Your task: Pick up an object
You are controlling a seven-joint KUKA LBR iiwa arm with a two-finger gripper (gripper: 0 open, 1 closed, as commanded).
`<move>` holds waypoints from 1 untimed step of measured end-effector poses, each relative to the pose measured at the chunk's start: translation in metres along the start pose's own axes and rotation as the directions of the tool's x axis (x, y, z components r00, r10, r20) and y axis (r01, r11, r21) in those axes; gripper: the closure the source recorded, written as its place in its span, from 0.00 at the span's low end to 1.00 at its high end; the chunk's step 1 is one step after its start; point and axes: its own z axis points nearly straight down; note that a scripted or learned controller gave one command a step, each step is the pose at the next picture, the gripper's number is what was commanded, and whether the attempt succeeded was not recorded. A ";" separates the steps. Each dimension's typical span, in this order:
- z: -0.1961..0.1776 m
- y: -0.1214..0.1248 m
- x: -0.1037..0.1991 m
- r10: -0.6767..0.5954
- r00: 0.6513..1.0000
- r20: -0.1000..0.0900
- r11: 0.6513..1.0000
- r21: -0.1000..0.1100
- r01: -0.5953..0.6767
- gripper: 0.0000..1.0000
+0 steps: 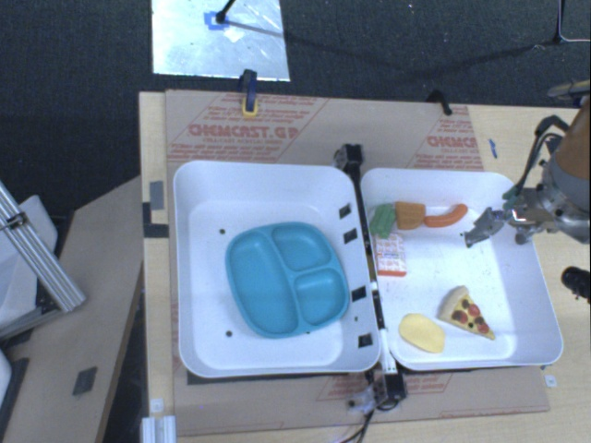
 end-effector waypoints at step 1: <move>0.043 0.002 -0.004 0.000 1.000 0.001 1.000 -0.002 0.000 0.00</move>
